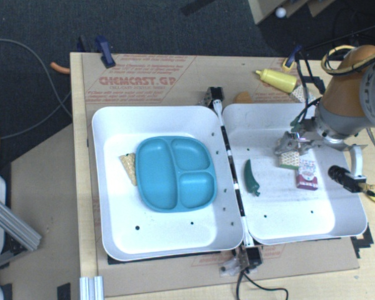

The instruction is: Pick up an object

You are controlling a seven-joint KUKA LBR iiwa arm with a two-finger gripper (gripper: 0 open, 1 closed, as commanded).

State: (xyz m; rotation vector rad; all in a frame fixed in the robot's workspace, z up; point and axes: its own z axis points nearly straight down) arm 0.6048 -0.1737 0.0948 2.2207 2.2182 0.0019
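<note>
Our tool (292, 144) sits low in the right bin (344, 220), right over a small cracker-like square (289, 160); can't tell its state. Looks light, flat and crumbly, so we'd pinch its edges gently.

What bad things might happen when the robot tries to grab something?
The gripper hangs right over a pale cracker that lies flat, so it may slip off instead of lifting. A small packet sits close beside the cracker and could get bumped or grabbed along with it. Both lie near the right bin back wall, which may crowd the arm.
</note>
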